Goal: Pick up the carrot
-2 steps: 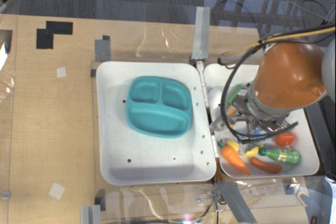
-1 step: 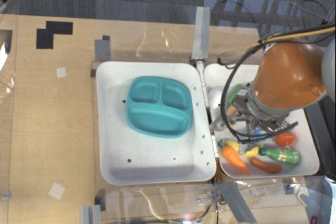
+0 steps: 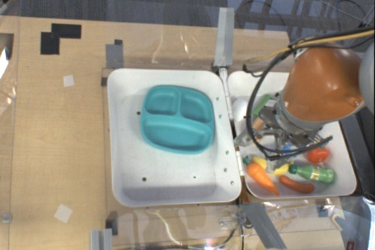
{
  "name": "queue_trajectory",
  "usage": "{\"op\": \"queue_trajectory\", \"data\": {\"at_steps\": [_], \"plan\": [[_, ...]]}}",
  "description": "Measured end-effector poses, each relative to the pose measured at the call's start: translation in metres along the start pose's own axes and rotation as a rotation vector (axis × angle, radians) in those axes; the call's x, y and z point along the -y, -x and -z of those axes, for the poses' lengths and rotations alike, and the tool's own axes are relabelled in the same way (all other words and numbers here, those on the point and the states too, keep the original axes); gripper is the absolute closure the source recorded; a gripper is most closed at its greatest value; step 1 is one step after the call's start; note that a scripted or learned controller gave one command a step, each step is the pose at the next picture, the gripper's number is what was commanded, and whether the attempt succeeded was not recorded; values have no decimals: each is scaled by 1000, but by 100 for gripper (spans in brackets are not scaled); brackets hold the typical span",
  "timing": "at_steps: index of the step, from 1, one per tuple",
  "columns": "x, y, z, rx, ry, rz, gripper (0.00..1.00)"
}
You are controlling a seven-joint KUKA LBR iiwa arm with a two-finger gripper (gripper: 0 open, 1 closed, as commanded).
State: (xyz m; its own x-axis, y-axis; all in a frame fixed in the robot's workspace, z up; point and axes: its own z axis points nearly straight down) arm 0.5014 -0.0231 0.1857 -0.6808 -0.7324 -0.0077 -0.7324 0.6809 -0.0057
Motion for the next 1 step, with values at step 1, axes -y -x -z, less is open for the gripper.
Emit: {"op": "queue_trajectory", "data": {"at_steps": [1], "plan": [[0,0,0,0,0,0,0]]}}
